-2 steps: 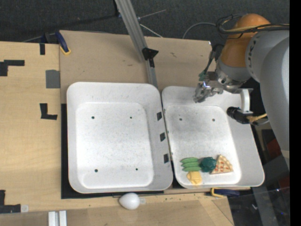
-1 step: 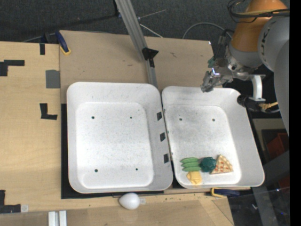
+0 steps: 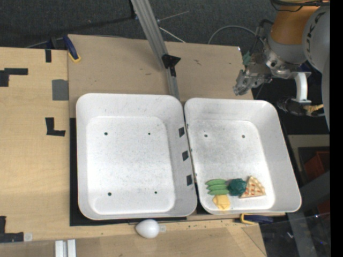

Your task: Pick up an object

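In the right bin (image 3: 278,143), near its front edge, lies a small cluster: a light green ribbed piece (image 3: 216,185), a dark green lump (image 3: 236,186), a yellow piece (image 3: 221,201) and a tan triangular pizza-slice toy (image 3: 253,188). They touch or nearly touch one another. My gripper (image 3: 244,84) hangs beyond the far right corner of the right bin, above the bench, well away from the cluster. Nothing shows between its fingers.
The left bin (image 3: 80,143) stands beside the right one. A white egg-shaped object (image 3: 148,228) rests on the bench in front of the left bin. A slanted metal pole (image 3: 153,31) rises behind the bins. Cables trail near the arm.
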Controlling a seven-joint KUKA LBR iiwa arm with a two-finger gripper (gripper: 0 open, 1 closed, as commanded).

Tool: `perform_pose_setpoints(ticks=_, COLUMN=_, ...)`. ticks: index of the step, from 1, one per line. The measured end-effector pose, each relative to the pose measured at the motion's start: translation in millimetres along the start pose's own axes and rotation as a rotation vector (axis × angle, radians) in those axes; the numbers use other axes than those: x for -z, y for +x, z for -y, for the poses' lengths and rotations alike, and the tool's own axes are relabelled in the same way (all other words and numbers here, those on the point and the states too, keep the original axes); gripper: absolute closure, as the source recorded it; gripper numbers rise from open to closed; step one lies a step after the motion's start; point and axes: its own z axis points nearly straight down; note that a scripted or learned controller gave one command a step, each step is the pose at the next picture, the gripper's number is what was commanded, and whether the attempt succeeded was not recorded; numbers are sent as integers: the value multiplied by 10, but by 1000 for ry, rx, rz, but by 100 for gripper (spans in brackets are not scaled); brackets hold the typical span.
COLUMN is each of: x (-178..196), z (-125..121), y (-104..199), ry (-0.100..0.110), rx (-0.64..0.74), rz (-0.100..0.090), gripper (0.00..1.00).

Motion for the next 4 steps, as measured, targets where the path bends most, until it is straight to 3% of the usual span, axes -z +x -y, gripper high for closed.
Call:
perform_pose_setpoints(ticks=3, x=-134, z=97, y=1779, ry=7, rx=5, rz=-2, gripper=100)
perform_pose_setpoints(ticks=4, x=-246, z=-32, y=2308, ry=6, rx=5, rz=-1, gripper=100)
